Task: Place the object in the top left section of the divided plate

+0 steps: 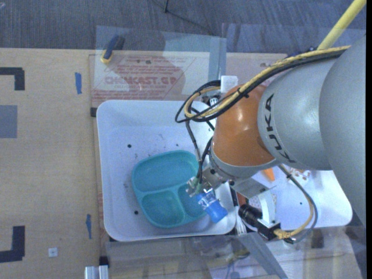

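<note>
I see the gripper (196, 186) at the divided plate's (165, 188) right rim, fingers pinching a blue object (210, 207). I should carry it well over the plate's top-left section before release.

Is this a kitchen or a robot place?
Probably a robot lab, not a kitchen. A big grey and orange robot arm hangs over a white bin on a workbench with blue tape marks. A teal divided plate lies in the bin for practice.

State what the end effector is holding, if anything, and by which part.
A blue object sits at the end effector over the teal divided plate; whether it is gripped, or where, cannot be told.
</note>
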`<control>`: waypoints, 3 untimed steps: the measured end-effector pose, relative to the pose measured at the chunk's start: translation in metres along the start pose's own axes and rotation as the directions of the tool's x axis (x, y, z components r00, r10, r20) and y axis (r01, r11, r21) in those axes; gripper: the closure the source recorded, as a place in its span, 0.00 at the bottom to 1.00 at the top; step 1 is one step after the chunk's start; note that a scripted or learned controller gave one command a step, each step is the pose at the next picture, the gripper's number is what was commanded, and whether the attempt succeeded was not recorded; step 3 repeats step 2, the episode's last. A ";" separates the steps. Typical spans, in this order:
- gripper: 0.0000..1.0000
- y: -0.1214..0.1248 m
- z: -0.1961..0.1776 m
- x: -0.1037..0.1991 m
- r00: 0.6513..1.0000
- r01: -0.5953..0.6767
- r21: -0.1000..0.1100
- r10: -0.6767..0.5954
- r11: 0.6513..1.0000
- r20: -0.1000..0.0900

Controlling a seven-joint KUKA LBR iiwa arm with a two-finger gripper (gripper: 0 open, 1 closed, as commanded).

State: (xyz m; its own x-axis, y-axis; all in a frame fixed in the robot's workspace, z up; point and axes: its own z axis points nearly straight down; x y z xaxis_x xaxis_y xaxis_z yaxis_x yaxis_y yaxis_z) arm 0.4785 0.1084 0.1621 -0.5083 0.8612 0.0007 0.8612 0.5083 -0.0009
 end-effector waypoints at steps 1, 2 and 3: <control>0.00 0.000 0.000 0.000 1.000 -0.001 0.000 0.001 1.000 0.000; 0.00 0.000 0.000 0.000 1.000 -0.001 0.000 0.001 1.000 0.000; 0.00 0.000 0.000 0.000 1.000 -0.001 0.000 0.001 1.000 0.000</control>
